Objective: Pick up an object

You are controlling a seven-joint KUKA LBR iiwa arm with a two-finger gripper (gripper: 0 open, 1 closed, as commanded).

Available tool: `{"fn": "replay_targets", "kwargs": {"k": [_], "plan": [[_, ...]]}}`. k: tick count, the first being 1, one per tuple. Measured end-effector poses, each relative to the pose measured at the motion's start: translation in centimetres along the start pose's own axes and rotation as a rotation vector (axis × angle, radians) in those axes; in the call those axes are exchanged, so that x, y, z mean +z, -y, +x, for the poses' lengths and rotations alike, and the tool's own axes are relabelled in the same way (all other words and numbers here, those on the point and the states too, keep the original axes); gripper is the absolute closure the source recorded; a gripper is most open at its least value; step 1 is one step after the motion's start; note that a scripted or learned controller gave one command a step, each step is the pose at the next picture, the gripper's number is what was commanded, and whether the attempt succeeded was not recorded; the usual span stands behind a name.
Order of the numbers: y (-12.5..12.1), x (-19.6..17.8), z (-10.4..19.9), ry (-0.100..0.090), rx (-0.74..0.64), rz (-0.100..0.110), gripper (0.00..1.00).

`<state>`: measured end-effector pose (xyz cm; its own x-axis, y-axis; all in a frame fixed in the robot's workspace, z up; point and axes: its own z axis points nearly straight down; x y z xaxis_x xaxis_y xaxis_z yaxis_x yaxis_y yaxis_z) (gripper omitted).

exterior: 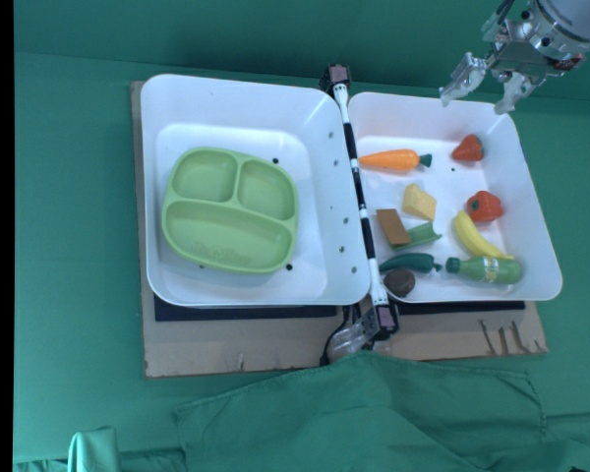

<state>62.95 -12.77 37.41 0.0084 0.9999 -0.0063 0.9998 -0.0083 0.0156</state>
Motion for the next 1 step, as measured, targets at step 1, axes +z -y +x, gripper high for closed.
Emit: {"fn": "replay_targets", "kwargs": {"k": [1], "plan": [[-0.1, -1.41, -0.08, 0.002, 0.002, -0.008, 1.0]]}}
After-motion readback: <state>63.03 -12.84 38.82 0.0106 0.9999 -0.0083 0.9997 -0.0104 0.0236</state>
